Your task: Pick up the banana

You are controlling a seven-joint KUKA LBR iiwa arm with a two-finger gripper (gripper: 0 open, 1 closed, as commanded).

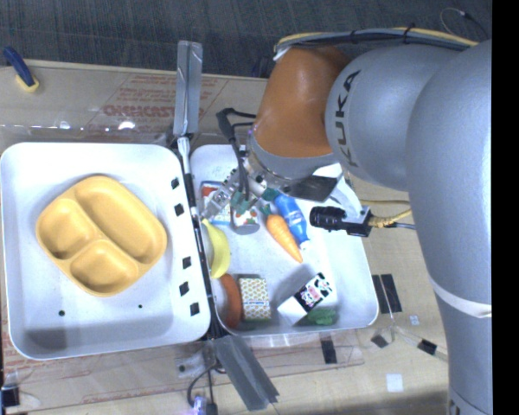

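Banana [217,249]: yellow, lay in the right bin [355,311], pressed against that bin's left wall beside the divider between the two bins. Only part of its curved body showed.

Jaws [242,207]: hung over the upper part of the right bin, above and slightly to the right of the banana, near it but not on it. Nothing yellow was visible between the fingers. Whether the jaws stood apart or together could not be told; the wrist and clutter hid them.

Arm [398,119]: grey, with an orange band [298,102] above the wrist, reached in from the right and covered the top of the right bin.

Carrot [285,236]: orange, lay at a slant near the bin's middle, to the right of the jaws.

Blue bottle [291,216]: lay just beside the carrot, on its upper side.

Small box [254,299]: patterned, lay near the bin's lower edge, below the banana.

Black-and-white carton [308,297]: lay tilted to the right of the small box.

Reddish-brown item [229,296]: sat at the bin's lower left, just beside the small box; its kind could not be told.

Left bin [35,318]: white, held a yellow compartment tray [101,233] with three wells, set well apart from the banana.

Desk [389,258]: wooden, carried both bins.
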